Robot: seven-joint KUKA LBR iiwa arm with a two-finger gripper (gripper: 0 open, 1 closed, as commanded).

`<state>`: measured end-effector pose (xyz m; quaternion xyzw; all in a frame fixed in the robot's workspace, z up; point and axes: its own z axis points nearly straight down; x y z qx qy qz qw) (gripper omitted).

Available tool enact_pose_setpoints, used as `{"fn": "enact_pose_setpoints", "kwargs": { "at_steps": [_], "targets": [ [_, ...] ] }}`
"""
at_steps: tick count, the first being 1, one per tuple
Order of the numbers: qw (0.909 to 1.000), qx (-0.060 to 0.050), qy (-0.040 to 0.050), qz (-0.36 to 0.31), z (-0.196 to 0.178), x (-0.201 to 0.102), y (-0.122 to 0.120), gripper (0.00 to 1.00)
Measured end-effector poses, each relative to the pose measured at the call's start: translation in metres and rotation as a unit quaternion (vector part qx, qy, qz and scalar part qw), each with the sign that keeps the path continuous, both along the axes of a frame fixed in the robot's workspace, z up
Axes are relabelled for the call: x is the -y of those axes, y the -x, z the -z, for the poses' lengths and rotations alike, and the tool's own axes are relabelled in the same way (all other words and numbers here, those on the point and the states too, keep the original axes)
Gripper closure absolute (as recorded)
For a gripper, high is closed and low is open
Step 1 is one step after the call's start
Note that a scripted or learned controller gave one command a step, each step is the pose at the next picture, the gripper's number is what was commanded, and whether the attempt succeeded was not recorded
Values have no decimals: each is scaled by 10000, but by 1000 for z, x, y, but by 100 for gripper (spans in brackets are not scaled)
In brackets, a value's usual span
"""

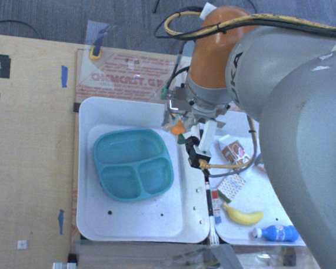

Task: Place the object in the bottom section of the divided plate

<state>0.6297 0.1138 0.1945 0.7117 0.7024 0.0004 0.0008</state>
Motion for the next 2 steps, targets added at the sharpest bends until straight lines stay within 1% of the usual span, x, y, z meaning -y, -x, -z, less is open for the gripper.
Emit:
{"fn": "enact_pose_setpoints", "kwargs": {
  "at_steps": [1,2],
  "targets": [
    [9781,9,-1,-2083,31,-79,-16,100],
    [9779,10,2,-2090,31,-79,-16,0]
  ]
}}
